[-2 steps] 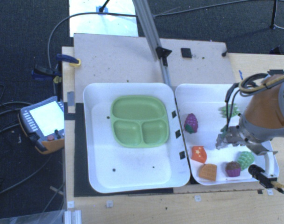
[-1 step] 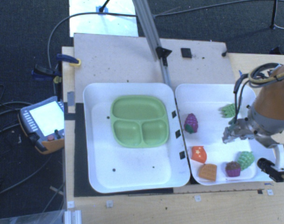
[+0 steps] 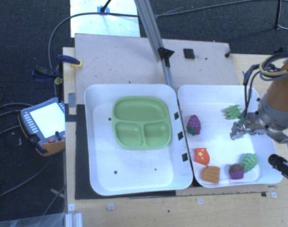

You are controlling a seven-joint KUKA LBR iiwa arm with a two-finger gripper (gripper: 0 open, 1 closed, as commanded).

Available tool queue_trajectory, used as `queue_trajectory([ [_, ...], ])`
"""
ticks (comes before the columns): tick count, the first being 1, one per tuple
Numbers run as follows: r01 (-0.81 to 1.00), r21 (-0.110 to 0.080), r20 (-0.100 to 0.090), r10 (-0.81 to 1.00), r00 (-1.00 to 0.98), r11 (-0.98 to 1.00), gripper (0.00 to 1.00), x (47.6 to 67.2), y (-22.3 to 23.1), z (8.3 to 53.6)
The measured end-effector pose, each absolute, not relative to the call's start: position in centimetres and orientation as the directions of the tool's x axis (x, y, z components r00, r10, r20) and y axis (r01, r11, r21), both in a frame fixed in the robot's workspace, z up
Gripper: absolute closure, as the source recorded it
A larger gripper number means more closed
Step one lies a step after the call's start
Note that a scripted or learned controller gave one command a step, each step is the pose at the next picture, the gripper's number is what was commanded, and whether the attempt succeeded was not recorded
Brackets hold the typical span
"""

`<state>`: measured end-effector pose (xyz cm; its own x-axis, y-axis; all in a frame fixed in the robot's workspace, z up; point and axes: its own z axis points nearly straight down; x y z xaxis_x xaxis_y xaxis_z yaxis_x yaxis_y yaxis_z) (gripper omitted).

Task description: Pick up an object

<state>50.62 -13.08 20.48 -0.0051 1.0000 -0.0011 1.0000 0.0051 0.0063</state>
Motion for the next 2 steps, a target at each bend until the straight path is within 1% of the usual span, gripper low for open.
queue_trajectory([
  [1, 1.000, 0.007, -0.002, 1.000, -0.005, 0.005, 1.00, 50.8, -13.1, 25.9],
  [2, 1.000, 0.004, 0.000, 1.000, -0.010, 0.010, 1.00, 51.2, -8.3, 26.3],
])
